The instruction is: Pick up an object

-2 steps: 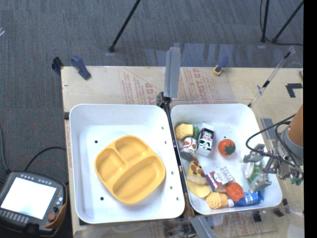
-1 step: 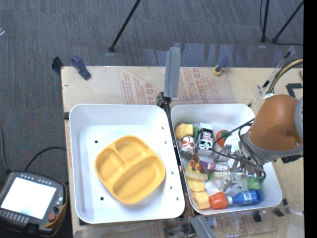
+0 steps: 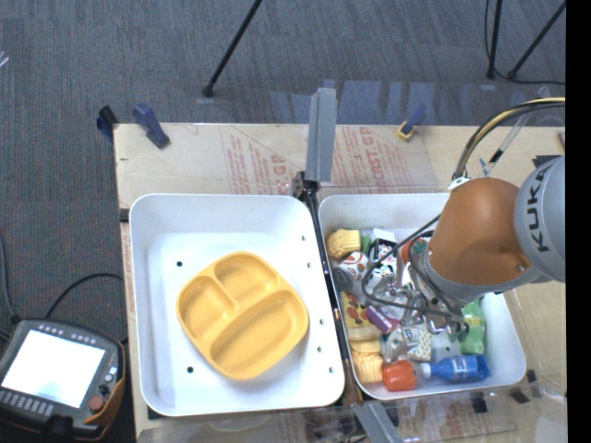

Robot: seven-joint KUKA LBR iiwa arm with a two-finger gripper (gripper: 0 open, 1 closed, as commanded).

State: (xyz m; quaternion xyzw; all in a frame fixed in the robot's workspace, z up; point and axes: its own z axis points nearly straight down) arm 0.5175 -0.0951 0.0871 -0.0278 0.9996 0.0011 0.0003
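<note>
two shallow white plastic bins sat side by side on a pale board bench (image 3: 212, 160). the left bin (image 3: 157, 238) held a smooth yellow tray (image 3: 243, 314), rounded, with three moulded compartments, lying flat near the bin's centre. the right bin (image 3: 513, 340) was crowded with small items: a ridged yellow corn piece (image 3: 343, 242) at its 11 o'clock corner, a second one (image 3: 367, 367) at 7 o'clock, an orange-red piece (image 3: 400, 376) and a blue bottle (image 3: 459, 369) lying on its side along the 6 o'clock wall, and a green item (image 3: 474, 333) toward 4 o'clock. the arm's glossy orange band (image 3: 476, 238) hung over that bin's centre. the gripper (image 3: 413, 309) was down among the clutter; cables and wrist hid the jaws, so their opening and contact could not be told.
</note>
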